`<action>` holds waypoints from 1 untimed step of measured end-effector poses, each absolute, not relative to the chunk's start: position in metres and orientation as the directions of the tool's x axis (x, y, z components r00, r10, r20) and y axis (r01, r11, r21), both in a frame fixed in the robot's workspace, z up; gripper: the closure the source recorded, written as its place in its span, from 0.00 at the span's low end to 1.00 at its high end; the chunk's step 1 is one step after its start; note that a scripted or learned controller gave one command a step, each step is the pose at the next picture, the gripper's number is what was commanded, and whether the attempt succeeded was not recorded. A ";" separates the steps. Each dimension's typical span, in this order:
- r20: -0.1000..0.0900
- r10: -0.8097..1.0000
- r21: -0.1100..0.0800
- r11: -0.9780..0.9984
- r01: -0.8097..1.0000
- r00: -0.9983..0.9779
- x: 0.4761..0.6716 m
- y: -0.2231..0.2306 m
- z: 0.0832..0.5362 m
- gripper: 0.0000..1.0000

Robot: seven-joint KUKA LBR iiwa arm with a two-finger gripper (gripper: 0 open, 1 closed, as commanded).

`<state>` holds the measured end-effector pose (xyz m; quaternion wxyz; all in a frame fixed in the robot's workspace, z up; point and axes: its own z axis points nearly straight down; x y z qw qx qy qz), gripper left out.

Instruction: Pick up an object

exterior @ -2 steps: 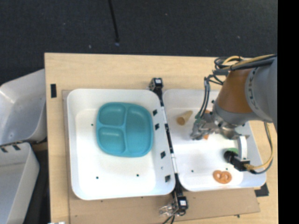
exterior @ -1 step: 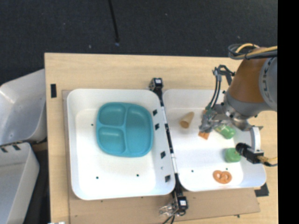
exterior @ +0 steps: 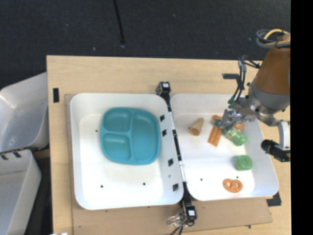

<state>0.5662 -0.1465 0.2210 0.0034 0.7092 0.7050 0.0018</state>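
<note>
The right bin (exterior: 205, 180) holds several small items. A tan cone (exterior: 196, 127) lies near its left side. An orange stick-shaped piece (exterior: 214, 136) and a green bottle-like piece (exterior: 238, 139) lie together in the middle. A green round piece (exterior: 243, 163) and an orange pretzel-shaped piece (exterior: 233, 185) sit nearer the front. My gripper (exterior: 228, 121) reaches in from the right and hangs low, right over the upper ends of the orange stick and the green piece. Whether it touches either one is unclear.
A teal divided plate (exterior: 131, 135) lies in the left bin (exterior: 88, 190). A ridge with black clips (exterior: 172, 146) separates the two bins. The arm's grey body and orange band (exterior: 274, 77) stand over the right bin's far right corner.
</note>
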 end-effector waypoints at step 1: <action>-0.002 1.000 0.008 0.003 1.000 -0.003 0.571 -0.149 0.274 1.00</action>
